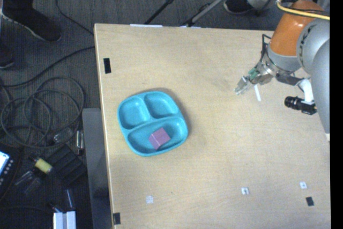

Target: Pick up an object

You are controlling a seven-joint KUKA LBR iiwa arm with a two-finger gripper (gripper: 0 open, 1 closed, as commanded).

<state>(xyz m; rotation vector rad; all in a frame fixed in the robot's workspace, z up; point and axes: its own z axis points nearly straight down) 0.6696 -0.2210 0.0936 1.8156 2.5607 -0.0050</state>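
A blue divided tray (134, 115) lies on the left part of the wooden bench top. A small purple block (159, 138) rests in its large front compartment. My gripper (248, 91) hangs at the right side of the bench, well to the right of the tray and slightly farther back. Its fingers stand apart with nothing between them. The orange band of the arm (292, 35) is above and right of it.
The bench top (225, 158) is bare wood with a few small black and white markers near its edges. Cables and dark gear lie on the floor to the left (48, 115). Tripod legs stand beyond the far edge.
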